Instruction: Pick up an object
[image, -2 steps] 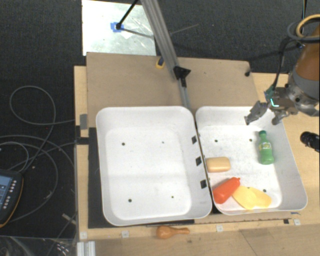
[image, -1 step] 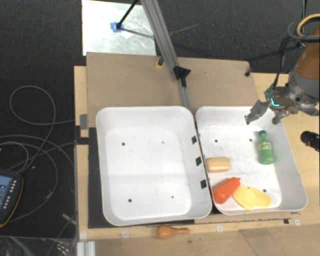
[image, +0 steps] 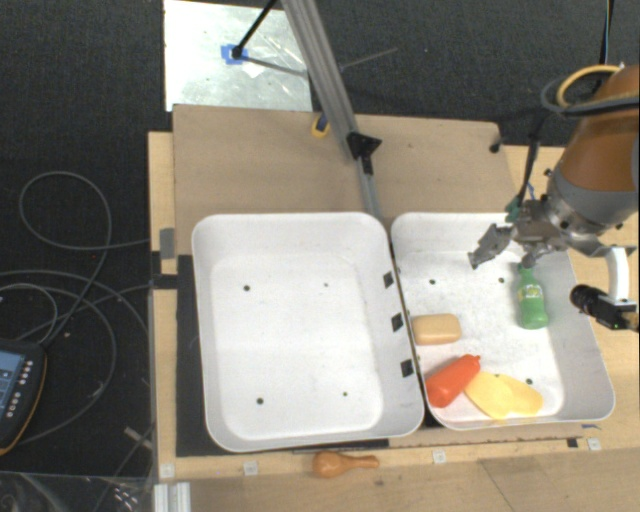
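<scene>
Camera view: end effector (image: 512, 250) spread wide, holding nothing, above green bottle (image: 531, 301); the upright bottle could tip if 1 finger bumps it.

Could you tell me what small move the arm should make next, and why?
Probably a short descent onto the green bottle: the gripper hovers at the bottle's top end in the right bin, and the bottle lies apart from the other items, so it looks like the easiest pick.
</scene>
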